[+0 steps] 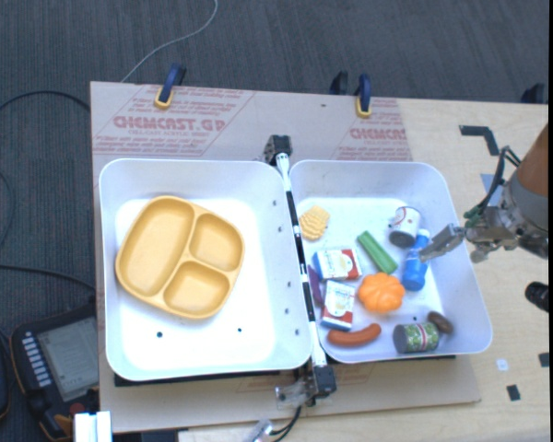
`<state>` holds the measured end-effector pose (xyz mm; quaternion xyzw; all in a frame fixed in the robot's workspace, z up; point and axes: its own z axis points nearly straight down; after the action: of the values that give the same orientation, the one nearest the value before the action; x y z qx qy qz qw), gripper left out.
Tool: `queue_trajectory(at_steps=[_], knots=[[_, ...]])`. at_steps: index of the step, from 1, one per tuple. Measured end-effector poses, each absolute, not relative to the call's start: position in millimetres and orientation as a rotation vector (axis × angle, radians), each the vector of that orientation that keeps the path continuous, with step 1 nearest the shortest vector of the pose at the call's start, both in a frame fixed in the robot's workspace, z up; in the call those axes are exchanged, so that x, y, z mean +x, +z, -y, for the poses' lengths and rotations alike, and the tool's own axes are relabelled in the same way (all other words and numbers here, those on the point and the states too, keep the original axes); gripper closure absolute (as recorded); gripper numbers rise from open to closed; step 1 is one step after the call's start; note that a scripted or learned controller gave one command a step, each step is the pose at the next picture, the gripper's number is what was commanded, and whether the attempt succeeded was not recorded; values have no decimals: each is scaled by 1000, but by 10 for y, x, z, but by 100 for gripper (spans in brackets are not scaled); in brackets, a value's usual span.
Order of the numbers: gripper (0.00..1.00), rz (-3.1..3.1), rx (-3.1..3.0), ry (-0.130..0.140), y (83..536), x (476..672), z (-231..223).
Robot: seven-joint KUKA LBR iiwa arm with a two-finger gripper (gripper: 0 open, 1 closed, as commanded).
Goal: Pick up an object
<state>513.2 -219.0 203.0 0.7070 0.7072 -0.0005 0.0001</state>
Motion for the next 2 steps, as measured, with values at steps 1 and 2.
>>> queue_trajectory(at_steps=[1, 2], knots=[[0, -2226, 2218, 6, 960, 5291, 2064], [100, -2223, 2219, 4, 1062, 5290, 2074]])
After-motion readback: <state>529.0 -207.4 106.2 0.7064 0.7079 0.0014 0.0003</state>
